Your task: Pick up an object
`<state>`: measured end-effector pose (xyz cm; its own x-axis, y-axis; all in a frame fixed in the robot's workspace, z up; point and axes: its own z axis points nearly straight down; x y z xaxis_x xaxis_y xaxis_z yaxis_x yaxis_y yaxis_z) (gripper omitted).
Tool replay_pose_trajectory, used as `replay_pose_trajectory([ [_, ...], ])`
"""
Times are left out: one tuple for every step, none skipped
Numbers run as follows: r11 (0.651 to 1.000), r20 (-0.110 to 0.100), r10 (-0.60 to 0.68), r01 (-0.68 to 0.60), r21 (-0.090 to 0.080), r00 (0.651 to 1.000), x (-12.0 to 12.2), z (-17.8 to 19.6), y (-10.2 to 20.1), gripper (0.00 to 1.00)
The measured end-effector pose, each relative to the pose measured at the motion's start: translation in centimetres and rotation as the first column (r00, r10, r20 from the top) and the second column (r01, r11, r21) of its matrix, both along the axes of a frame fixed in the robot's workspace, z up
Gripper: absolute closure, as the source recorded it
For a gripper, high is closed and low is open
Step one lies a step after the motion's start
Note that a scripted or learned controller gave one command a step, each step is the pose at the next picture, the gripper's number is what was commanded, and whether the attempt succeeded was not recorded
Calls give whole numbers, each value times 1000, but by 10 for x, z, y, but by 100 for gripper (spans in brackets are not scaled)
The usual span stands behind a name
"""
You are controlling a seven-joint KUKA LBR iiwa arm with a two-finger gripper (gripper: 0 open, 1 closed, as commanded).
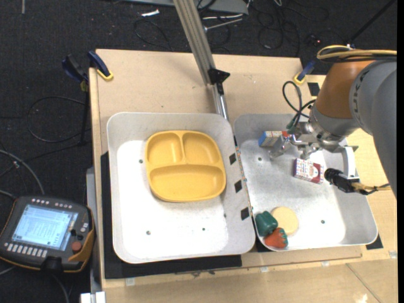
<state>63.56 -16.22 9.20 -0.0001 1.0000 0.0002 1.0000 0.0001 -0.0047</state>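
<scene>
The gripper is seen low over the far part of the right bin, carried by the grey arm, whose orange band is seen just above the wrist. Whether the gripper is wide or narrow cannot be told, since its tip is masked by its own body and by what lies beside it. Nothing can be seen to be held.

Just beside the gripper, on its side away from the arm, a small pale carton with blue and red print is found; whether it is touched cannot be told. Nearer the camera than the gripper and a little toward the arm, a red and white packet is laid flat on the bin floor.

Well apart from the gripper, at the near edge of the same bin, a pale round disc is seen, with a green piece and a red piece pressed against it.

Across the divide, away from the arm, the left bin is occupied by a yellow divided plate. Both bins are borne by the bench. Farthest from the gripper, off the bench's near corner, a teach pendant is set down.
</scene>
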Motion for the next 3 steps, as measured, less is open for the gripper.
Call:
replay_pose_trajectory([
  [1000, 7, 0, 0, -1, 1000, 2, 14, 0, 100],
  [1000, 10, 2, -2, -1, 1000, -4, 67, 7, 100],
  [1000, 12, 3, -3, -2, 1000, 1, 130, 12, 100],
])
